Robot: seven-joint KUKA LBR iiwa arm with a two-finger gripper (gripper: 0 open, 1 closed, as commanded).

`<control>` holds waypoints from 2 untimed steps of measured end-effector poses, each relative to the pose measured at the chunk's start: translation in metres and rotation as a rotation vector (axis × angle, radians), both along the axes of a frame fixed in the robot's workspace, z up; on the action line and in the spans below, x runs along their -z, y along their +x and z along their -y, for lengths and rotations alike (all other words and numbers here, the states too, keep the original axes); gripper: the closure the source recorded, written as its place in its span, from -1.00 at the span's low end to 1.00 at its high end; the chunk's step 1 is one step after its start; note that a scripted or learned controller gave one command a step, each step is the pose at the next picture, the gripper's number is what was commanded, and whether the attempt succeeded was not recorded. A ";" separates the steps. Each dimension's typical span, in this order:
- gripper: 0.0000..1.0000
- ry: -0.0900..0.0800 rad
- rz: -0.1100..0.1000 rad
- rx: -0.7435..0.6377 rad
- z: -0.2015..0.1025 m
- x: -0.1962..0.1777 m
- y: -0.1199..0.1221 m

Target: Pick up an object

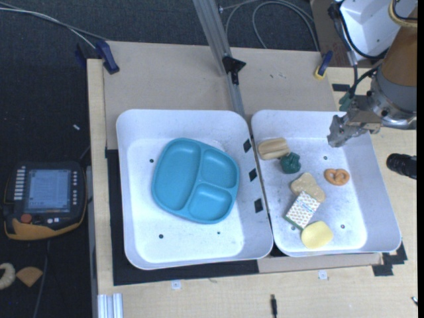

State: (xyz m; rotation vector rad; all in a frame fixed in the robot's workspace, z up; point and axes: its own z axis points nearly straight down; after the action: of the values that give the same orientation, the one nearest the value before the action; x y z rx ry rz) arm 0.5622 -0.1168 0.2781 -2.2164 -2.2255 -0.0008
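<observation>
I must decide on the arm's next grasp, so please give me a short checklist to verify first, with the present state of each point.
1. Gripper is over the right bin, where the objects lie: ok.
2. Nothing visible between its fingers: ok.
3. Fingers open or shut: cannot tell.
4. Orange pretzel-shaped piece lies apart from the other objects, with free space around it: ok.
5. Checkered packet lies free of the tan piece and the yellow piece: not ok, all three touch or overlap.
6. Blue divided plate sits in the left bin, away from the gripper: ok.

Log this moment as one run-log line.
pincer above right bin far edge | nothing seen held | pretzel nearest | blue tray in left bin
</observation>
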 end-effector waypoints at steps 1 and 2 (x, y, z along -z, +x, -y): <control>1.00 0.001 -0.002 -0.001 -0.047 0.006 -0.006; 1.00 0.000 -0.002 0.000 -0.096 0.013 -0.013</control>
State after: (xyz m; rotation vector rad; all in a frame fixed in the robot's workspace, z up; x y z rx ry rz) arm 0.5496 -0.0211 0.2651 -2.2152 -2.2242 0.0008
